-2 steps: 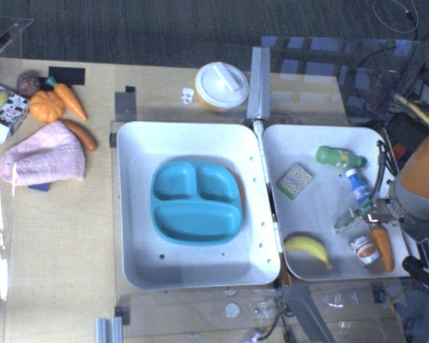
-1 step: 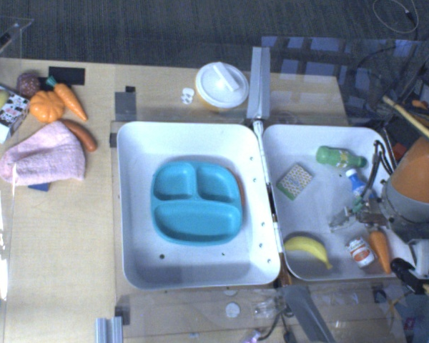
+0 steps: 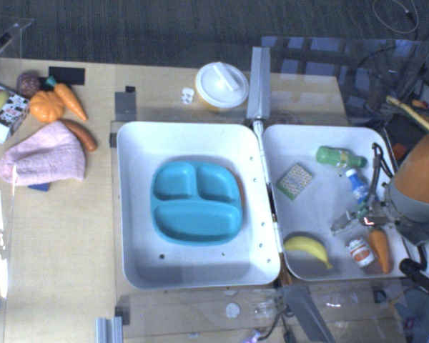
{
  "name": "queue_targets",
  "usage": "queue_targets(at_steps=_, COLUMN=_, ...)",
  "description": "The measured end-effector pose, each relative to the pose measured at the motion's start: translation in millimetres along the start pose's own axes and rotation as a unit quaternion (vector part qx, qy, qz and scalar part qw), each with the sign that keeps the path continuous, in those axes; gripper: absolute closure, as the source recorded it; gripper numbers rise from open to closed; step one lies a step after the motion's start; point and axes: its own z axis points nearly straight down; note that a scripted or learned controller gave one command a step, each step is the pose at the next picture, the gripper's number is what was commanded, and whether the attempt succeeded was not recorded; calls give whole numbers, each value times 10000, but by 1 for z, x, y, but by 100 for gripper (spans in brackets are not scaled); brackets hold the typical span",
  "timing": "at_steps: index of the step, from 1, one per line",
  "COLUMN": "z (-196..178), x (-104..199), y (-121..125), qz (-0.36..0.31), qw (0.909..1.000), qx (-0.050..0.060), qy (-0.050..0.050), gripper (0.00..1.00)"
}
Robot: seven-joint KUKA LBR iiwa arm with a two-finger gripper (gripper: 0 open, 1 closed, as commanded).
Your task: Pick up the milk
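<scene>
The milk [image 3: 356, 184], a small white bottle with a blue label, lies in the right bin [image 3: 300, 145] near its right side, just below a green bottle [image 3: 339, 156]. My gripper [image 3: 354, 219] hangs low in the same bin, just in front of the milk and a little apart from it. Its fingers stand open, with nothing between them. The grey arm with its orange band [image 3: 420, 171] comes in from the right and covers that bin's right wall.
The right bin also holds a patterned square pad [image 3: 294, 181], a banana [image 3: 307, 250], a carrot [image 3: 380, 250] and a small red-and-white can [image 3: 359, 252]. A blue divided tray [image 3: 197, 202] sits in the left bin [image 3: 136, 191]. A white bowl [image 3: 222, 84] stands behind the bins.
</scene>
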Motion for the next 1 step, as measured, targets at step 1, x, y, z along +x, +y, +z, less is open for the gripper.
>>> queue_targets(at_steps=1, z=0, x=20, y=1, qz=-212, qw=9998, qx=-10, qy=-19, gripper=0)
